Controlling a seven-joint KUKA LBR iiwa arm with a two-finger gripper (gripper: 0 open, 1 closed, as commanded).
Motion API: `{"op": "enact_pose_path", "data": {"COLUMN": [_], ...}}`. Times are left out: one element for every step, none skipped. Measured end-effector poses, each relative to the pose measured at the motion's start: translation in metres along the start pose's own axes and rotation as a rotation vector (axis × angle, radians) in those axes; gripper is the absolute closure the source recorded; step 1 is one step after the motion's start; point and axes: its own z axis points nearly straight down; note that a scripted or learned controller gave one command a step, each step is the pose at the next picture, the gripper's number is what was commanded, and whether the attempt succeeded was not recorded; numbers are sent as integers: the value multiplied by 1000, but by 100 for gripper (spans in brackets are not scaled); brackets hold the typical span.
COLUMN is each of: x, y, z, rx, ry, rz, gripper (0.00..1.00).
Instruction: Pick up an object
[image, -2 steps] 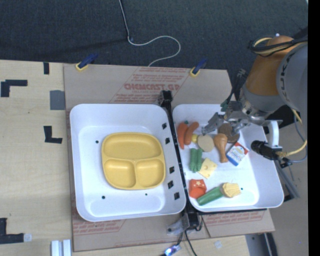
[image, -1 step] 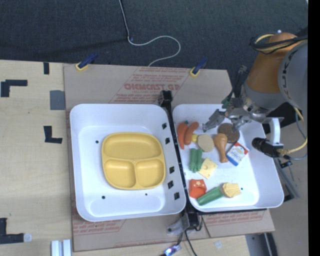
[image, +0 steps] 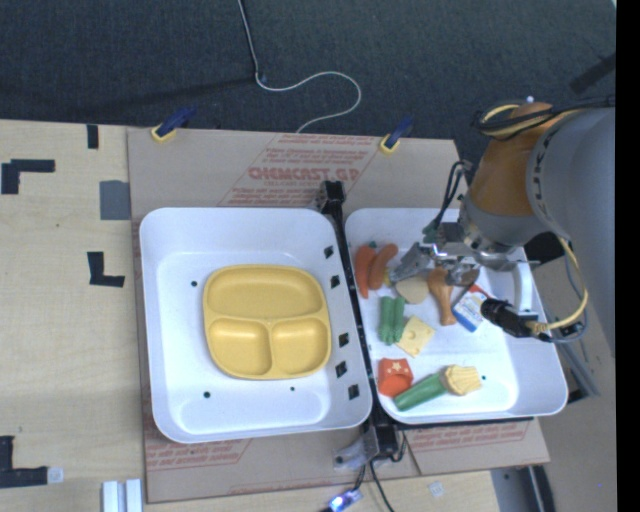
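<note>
Your arm (image: 575, 170) is a bulky grey cylinder with an orange band (image: 500, 175) above the wrist; black and yellow cables loop beside its silver metal end effector (image: 440, 262).

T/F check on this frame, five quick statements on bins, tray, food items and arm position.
1. The yellow divided tray lies in the left bin. True.
2. The corn cob lies in the left bin. False: it is in the right bin, near the front edge.
3. The gripper is over the right bin. True.
4. The tray has food in its compartments. False: all the toy food sits in the right bin.
5. The yellow cheese wedge lies beside the green piece. True.
</note>
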Motion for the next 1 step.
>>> {"op": "enact_pose_path", "data": {"x": [1], "y": [0], "z": [45], "rx": [-7], "ry": [-2], "rz": [-1], "gripper": [0]}}
